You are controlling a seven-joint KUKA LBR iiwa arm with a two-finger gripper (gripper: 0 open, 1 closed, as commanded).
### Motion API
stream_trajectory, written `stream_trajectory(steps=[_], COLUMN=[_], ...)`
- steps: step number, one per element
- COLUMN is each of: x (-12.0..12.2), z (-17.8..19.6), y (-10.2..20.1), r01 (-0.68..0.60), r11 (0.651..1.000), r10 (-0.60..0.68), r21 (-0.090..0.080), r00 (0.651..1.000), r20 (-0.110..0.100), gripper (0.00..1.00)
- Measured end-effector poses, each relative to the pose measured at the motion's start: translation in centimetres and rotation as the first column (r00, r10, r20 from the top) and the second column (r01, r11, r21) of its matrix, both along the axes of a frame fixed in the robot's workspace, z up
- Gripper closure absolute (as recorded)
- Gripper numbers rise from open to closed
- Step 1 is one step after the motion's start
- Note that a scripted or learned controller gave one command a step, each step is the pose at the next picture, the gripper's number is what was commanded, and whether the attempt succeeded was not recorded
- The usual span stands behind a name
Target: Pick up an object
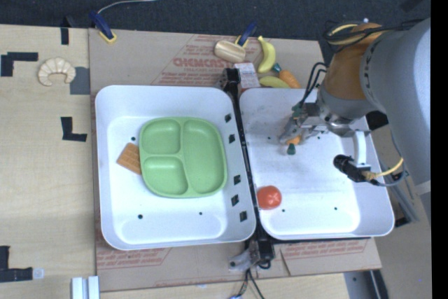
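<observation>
Over the right bin [364,217], seen from the one camera above the bench, the gripper [294,136] hangs low near the bin's upper middle, its tips down at the floor. A small orange-and-green piece [292,145] — it looks like a toy carrot — lies right at the tips, but whether it sits between them or just beside them cannot be told, nor can the gripper's spread. To do this step well, my judgement is that the tips should straddle the piece across its narrow width and close fully before any lift; a thin thing lying flat may squirt out sideways.

A red-orange ball [269,197], perhaps a tomato, rests near the bin's lower left corner, well apart from the gripper and an easier target if this try slips. The left bin [112,220] holds a green divided plate [183,156] with a tan cracker-like piece [129,159] tucked at its left edge. Beyond the bins lie a banana [267,56], a bread roll [229,50] and a croissant [57,71] — none in the way.
</observation>
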State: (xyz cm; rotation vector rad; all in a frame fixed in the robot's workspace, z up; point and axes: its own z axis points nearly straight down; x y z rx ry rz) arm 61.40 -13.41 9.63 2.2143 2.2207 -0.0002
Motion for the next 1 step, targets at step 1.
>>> stream_trajectory(steps=[1], x=[2.36], z=[8.85], y=[7.41], r01=[0.001], r11=[1.0], r10=[-0.001], r21=[0.004], r00=[1.0], r20=[-0.003], gripper=[1.0])
